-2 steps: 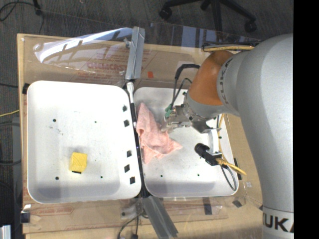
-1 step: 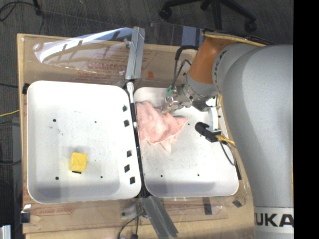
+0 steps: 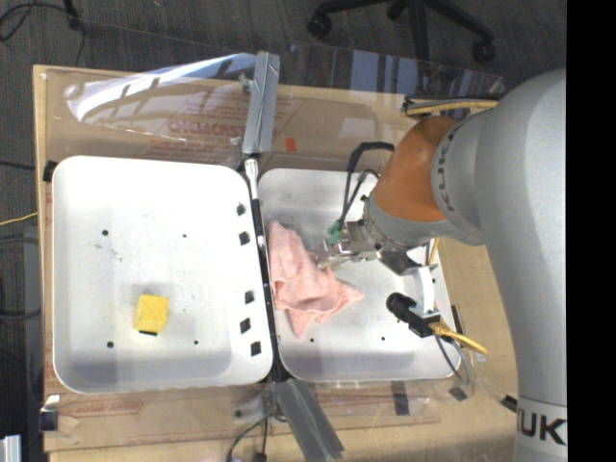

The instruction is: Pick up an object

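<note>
- Over the right bin [image 3: 385, 354], toward the right edge of the bench [image 3: 366, 399], the tool [image 3: 332, 251] was seen set low at the right-hand border of the pink cloth [image 3: 294, 282], apparently touching the fabric.
- Whether the tool was spread, pressed together or pinching the cloth could not be told, as its tip was blurred against the fabric.
- The pink cloth was found crumpled in the left half of the right bin, just beside the wall next to the left bin [image 3: 144, 210], with one corner spread toward the bin's middle.
- The grey arm [image 3: 510, 162] was seen reaching across from the bench's right edge, with its orange band [image 3: 414, 176] just beside the tool on the far right.
- The left bin was seen toward the bench's left edge, side by side with the right bin along the bench's middle.
- A yellow block [image 3: 152, 314] was seen lying flat in the left bin, toward the bench's near left corner, well apart from the cloth and the tool.
- A clear plastic sheet [image 3: 164, 99] was seen along the bench's far edge, behind both bins.
</note>
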`<control>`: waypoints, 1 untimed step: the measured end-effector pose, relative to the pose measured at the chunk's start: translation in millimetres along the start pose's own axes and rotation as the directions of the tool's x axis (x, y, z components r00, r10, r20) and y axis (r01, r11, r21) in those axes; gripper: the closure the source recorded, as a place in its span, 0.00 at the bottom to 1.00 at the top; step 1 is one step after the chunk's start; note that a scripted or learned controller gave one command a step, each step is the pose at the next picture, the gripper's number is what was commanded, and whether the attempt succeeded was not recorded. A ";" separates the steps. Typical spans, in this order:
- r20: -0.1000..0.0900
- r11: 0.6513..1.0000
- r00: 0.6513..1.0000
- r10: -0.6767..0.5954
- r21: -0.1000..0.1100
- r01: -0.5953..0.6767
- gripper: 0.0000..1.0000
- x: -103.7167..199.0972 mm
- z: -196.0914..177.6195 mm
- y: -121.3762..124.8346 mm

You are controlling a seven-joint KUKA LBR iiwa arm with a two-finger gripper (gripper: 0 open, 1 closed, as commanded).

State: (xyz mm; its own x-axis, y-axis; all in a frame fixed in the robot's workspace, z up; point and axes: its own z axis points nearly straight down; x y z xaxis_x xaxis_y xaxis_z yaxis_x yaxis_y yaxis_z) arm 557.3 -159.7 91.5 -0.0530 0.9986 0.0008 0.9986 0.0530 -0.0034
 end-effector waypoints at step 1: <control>0.001 0.990 0.990 -0.143 -0.002 0.143 1.00 -46.0 -0.7 36.4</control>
State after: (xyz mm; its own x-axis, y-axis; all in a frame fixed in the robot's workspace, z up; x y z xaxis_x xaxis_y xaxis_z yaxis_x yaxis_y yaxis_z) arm 596.0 -203.8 92.1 -0.1957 0.9807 0.0000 0.9807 0.1957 -0.0008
